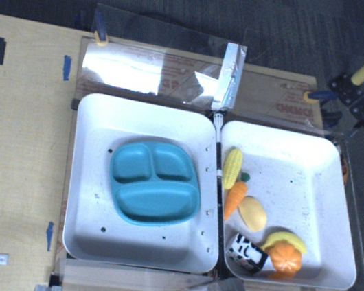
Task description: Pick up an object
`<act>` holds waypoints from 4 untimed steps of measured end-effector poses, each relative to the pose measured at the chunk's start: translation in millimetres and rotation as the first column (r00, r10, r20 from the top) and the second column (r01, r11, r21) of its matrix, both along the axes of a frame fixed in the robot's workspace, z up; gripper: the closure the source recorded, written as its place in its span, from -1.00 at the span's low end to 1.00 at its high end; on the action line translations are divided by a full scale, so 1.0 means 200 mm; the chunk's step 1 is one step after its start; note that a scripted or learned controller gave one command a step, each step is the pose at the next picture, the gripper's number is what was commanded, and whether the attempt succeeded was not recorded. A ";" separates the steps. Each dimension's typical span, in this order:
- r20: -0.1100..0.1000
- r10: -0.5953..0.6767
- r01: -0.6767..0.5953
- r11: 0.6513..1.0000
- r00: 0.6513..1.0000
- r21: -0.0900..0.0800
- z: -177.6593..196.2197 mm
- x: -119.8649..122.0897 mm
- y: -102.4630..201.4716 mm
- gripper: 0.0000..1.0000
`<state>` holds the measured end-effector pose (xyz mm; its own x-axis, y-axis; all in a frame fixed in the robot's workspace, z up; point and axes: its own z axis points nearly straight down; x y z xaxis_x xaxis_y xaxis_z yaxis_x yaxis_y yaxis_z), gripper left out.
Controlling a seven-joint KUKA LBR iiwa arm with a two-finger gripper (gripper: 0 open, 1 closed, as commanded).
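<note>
The toys crowd the right bin's [319, 158] near-left corner, the corn [232, 168] lying lengthwise along the divider, with no fingers near them.

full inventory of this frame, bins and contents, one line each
left bin: 1, white, left half of the bench
divided plate: 1, teal blue, three compartments, middle of the left bin
right bin: 1, white, right of the left bin
corn cob: 1, yellow, right bin, by its left wall
carrot: 1, orange with green top, just below the corn
lemon-like toy: 1, pale yellow, right of the carrot
banana: 1, yellow, near front edge
orange: 1, orange, below the banana
black-and-white item: 1, front of right bin, identity unclear
</note>
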<state>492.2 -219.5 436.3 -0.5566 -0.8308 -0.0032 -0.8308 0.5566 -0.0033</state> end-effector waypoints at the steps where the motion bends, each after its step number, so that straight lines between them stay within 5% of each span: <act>1: -0.003 0.411 -0.411 0.912 0.912 0.001 0.00 -0.06 -0.02 1.00; 2: -0.001 0.723 -0.723 0.691 0.691 -0.002 0.00 -0.06 -0.02 1.00; 3: -0.001 0.940 -0.940 0.342 0.342 -0.002 -0.01 -0.06 0.06 1.00; 4: -0.002 0.953 -0.953 0.303 0.303 0.004 -0.11 -0.04 0.08 1.00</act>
<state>484.1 -203.0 413.3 0.6227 -0.7824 -0.0053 -0.7824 -0.6227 0.0003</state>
